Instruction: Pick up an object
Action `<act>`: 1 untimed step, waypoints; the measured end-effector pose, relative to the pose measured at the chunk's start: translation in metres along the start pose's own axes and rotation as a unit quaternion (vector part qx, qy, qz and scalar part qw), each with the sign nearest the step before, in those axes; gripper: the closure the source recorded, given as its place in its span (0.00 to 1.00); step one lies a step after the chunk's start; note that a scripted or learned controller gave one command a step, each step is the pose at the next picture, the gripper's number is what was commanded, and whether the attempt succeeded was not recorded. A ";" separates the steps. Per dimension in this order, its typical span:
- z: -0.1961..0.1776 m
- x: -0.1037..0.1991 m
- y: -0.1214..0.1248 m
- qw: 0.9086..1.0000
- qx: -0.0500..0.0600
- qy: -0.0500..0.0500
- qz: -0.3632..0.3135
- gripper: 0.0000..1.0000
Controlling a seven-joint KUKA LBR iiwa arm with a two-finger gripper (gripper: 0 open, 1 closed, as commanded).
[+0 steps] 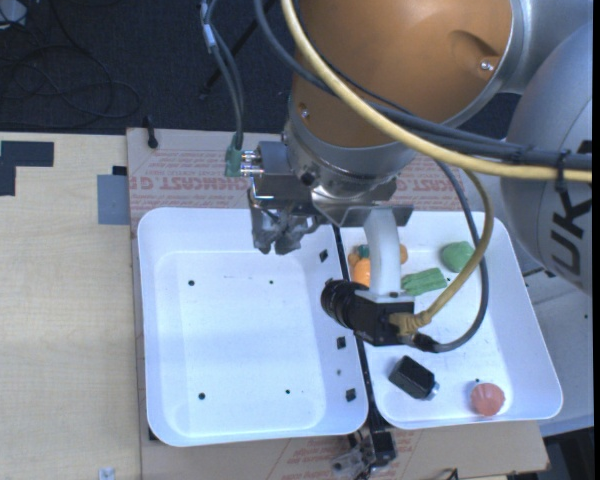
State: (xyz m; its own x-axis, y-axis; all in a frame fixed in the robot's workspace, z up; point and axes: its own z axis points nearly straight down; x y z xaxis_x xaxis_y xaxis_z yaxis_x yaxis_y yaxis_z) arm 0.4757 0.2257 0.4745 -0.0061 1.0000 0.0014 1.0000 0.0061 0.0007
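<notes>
From my remote station I find the gripper [280, 230] hanging over the far right corner of the left bin [170, 268], close beside the divider, with nothing visible between its fingers, and whether they stand open or shut I cannot tell. The candidate objects all lie in the right bin [535, 368], so I judge the grasp not yet begun: an orange piece [361, 265], a green lump [457, 254], a black block [413, 377], a pink ball [487, 398]. The green bar [423, 281] beside the arm's white fitting lies with its long axis roughly left-to-right, its right end tipped slightly toward the far side.
</notes>
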 end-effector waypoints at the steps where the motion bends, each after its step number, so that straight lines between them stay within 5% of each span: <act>1: 0.003 -0.003 0.000 1.000 0.002 -0.002 0.001 0.00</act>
State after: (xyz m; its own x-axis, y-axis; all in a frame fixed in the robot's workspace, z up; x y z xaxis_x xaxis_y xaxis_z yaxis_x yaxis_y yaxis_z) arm 0.4753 0.2230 0.4719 -0.0036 1.0000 -0.0024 1.0000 0.0036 -0.0041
